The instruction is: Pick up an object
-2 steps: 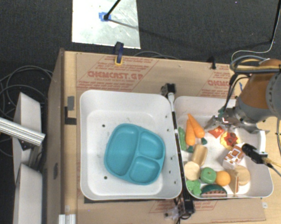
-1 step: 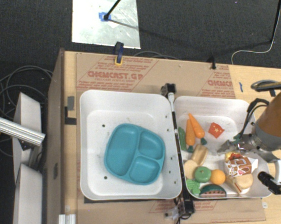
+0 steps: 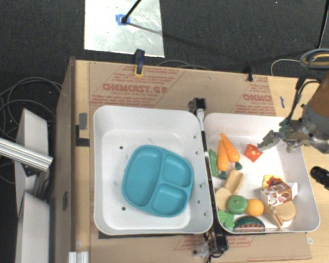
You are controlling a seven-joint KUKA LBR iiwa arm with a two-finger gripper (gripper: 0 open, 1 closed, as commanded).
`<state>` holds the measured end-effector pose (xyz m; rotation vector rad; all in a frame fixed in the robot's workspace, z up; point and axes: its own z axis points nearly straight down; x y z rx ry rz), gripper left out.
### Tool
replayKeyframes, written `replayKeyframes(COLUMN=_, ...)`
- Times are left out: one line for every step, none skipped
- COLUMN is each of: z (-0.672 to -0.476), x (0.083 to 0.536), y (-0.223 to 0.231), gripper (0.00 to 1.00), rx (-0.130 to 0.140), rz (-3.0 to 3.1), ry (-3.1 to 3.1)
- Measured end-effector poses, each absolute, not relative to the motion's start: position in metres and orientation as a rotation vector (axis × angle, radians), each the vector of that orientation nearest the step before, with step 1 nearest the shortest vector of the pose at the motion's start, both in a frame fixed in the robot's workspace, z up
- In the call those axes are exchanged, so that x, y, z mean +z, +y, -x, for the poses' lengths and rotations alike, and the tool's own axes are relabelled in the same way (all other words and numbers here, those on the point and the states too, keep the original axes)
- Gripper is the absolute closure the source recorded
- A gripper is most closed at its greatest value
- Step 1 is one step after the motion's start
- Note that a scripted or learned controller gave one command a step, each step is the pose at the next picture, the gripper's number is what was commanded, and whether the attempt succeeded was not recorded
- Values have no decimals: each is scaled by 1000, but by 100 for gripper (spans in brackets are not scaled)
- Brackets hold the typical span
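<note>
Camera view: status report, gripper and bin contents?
Gripper over right bin, nothing seen held. Red block just beside it. Carrot and other toys cluttered nearby.

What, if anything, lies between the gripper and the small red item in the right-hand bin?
Nothing visible. The gripper hangs over the right bin near its far right side, and the red item lies just beside it on bare white floor. The carrot sits on the red item's other side, out of the way.

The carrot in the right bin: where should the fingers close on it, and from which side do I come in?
Grip the carrot across its thick orange middle, coming straight down from above. It lies flat, pointed end toward the far wall, so the fingers should close across its width. Its near end sits tight against other toy food and the green piece beside it; the far half looks freer, probably the safer spot.
</note>
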<state>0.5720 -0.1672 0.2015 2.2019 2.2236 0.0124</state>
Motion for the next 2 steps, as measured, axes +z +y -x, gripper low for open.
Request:
replayKeyframes(z=-637, x=132, y=-138, gripper=0, rx=5, rz=-2208, ry=2229)
replayKeyframes(z=-633, x=102, y=-88, gripper=0, rx=3, rz=-2212, ry=2232)
